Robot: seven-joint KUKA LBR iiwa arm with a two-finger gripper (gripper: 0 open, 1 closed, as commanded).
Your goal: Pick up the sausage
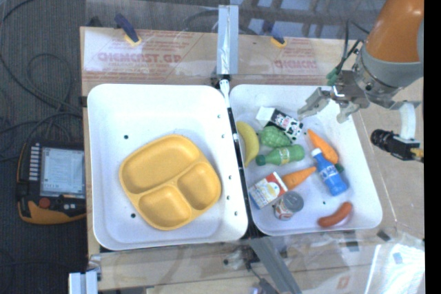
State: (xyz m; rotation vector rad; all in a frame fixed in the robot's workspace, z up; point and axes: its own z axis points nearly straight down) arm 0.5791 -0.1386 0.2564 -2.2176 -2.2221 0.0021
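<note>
The sausage (335, 215), short and reddish-brown, lies at the near right corner of the right bin (366, 169). My gripper (326, 105) hovers over that bin's far right part, well away from the sausage, with its two fingers spread open and nothing between them. Just below the gripper lie a black-and-white carton (281, 121) and an orange carrot (322, 146).
The right bin also holds a banana (248, 142), a green bottle (280, 155), a green vegetable (273, 136), a blue bottle (331, 173), a second carrot (298, 177), a small box (266, 190) and a tin can (289, 204). A yellow divided plate (170, 180) rests in the left bin (110, 113).
</note>
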